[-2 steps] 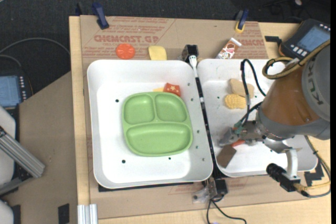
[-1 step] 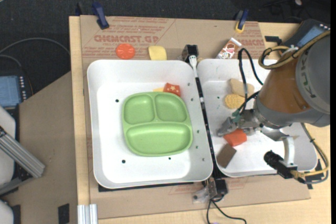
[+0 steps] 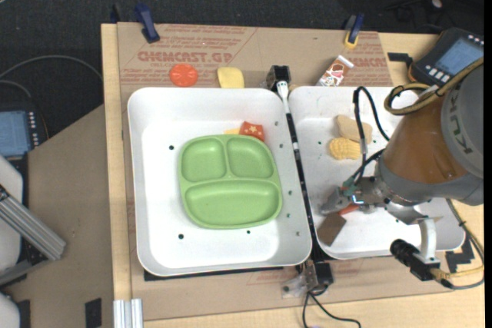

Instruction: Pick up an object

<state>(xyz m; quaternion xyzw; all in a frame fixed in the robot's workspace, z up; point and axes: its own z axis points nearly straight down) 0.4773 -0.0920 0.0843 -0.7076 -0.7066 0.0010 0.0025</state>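
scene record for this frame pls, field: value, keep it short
left bin: holds green divided plate; red item touching the plate's far edge
right bin: yellow corn-like item, pale item just behind it, brown flat item near front-left corner
gripper: low over right bin, just above the brown item; grasp state unclear
bench outside bins: orange round item, yellow block, small red-and-white packet
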